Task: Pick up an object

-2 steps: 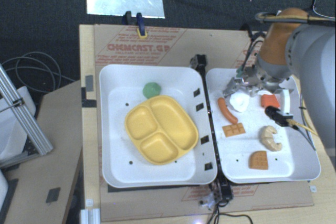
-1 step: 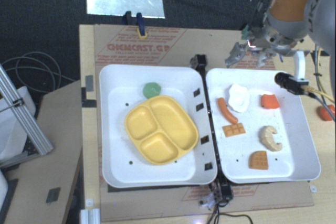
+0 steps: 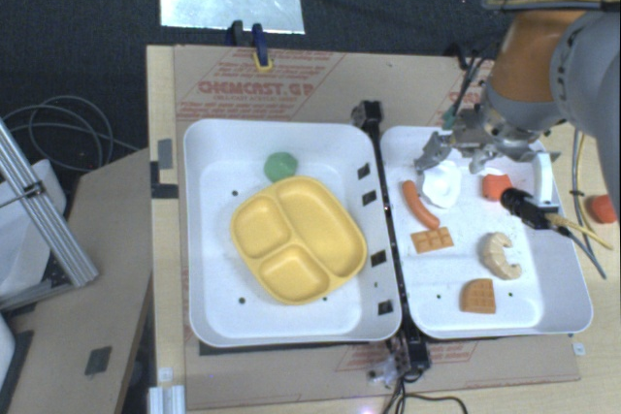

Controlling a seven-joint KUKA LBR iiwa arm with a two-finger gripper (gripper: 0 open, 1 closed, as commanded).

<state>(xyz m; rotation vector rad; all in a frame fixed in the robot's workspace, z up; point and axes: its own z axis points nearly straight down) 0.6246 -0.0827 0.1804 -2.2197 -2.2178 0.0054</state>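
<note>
- In the right bin [image 3: 555, 298], near its back edge, the gripper [image 3: 454, 158] hangs just above a white lump [image 3: 442, 186]; whether the claw is released or clenched cannot be told.
- Toward the left wall: an orange sausage [image 3: 417, 204], with a waffle [image 3: 432, 240] in front of it.
- Toward the front edge: a croissant [image 3: 500, 255] and a bread slice [image 3: 477, 296].
- In the left bin [image 3: 213, 208]: a yellow divided plate [image 3: 296, 238] at the centre, a green ball [image 3: 280, 166] just behind it.

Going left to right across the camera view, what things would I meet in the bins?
Yellow three-compartment plastic tray → orange-brown square waffle → pale curved croissant-shaped piece
</note>
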